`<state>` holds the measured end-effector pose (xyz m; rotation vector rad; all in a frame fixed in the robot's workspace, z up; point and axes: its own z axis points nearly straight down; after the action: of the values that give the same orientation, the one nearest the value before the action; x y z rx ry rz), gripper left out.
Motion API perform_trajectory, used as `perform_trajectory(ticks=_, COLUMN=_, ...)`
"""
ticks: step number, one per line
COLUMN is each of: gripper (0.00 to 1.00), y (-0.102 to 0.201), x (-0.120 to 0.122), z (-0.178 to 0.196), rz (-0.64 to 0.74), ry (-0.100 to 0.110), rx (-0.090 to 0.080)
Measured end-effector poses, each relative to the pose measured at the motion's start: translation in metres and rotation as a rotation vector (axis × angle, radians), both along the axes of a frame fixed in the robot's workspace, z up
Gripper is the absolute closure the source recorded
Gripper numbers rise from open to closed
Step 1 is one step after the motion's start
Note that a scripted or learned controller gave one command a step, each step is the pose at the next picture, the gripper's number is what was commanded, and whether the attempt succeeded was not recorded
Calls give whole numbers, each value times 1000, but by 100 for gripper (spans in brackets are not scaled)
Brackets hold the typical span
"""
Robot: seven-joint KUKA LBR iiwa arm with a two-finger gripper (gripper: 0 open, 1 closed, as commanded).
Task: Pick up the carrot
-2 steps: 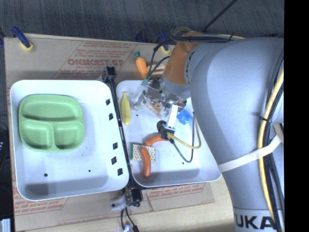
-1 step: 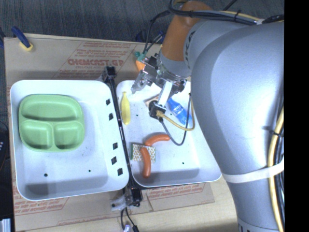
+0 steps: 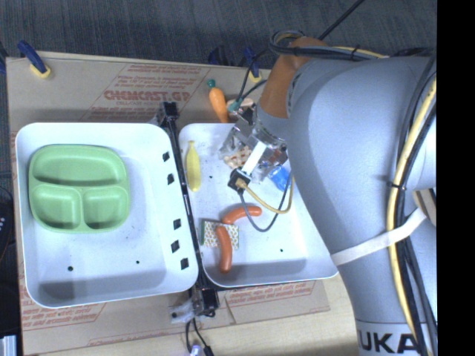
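Observation:
The carrot (image 3: 217, 102) is small and orange with a green top. It lies on the cardboard just behind the far rim of the right bin (image 3: 297, 262), outside the bin. My gripper (image 3: 239, 145) hangs over the far part of the right bin, a short way to the near right of the carrot and apart from it. The wrist, its cables and the arm's big grey body cover the bin's right side.
In the right bin lie a yellow banana (image 3: 193, 166), two reddish sausages (image 3: 242, 213) (image 3: 224, 254), a patterned square (image 3: 225, 235) and a blue item (image 3: 280, 176) partly under the arm. The left bin (image 3: 44, 280) holds a green divided tray (image 3: 78, 188).

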<state>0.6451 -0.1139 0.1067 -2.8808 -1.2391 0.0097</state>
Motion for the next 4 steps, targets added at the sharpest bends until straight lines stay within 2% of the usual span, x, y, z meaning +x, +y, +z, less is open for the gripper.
perform_trajectory(ticks=1, gripper=0, y=7, x=7, z=59, rz=-161, ry=-3, rx=-2)
perform_trajectory(ticks=2, gripper=0, y=19, x=-83, z=-16, rz=-127, ry=0, rx=-1)
perform_trajectory(ticks=3, gripper=0, y=-10, x=-77, z=16, rz=-326, ry=-2, rx=-3)
perform_trajectory(ticks=4, gripper=100, y=-9, x=-77, z=26, rz=-320, ry=2, rx=0)
